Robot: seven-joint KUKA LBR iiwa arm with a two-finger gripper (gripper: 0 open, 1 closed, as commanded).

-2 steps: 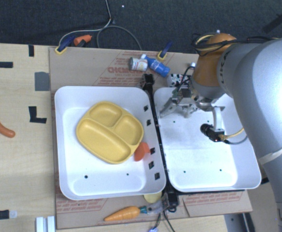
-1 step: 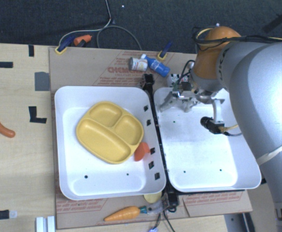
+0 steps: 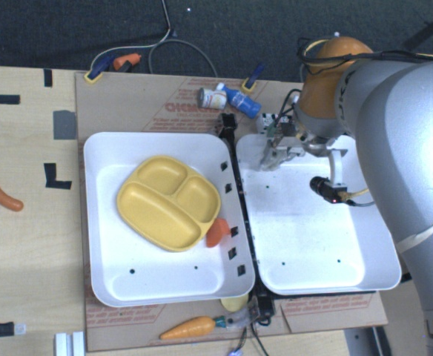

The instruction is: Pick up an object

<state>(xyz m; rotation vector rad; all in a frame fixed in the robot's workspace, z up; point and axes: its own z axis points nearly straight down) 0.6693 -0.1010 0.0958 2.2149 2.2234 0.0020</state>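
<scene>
The grey arm with its orange band (image 3: 328, 73) reaches in from the right over the right bin (image 3: 313, 273). My gripper (image 3: 274, 153) hangs low at that bin's back left corner, close to the wall. I see nothing under it there but white floor. In the left bin (image 3: 105, 273) lies a yellow divided plate (image 3: 168, 201). A small orange-red piece (image 3: 216, 233) rests against the plate's right edge, far from the gripper.
A blue and white bottle (image 3: 231, 99) lies on the cardboard behind the bins. In front of the bins a toy carrot (image 3: 189, 327) lies beside a yellow object (image 3: 233, 302). A sausage (image 3: 4, 193) rests on the bench at far left. A black cable (image 3: 342, 193) hangs from the wrist.
</scene>
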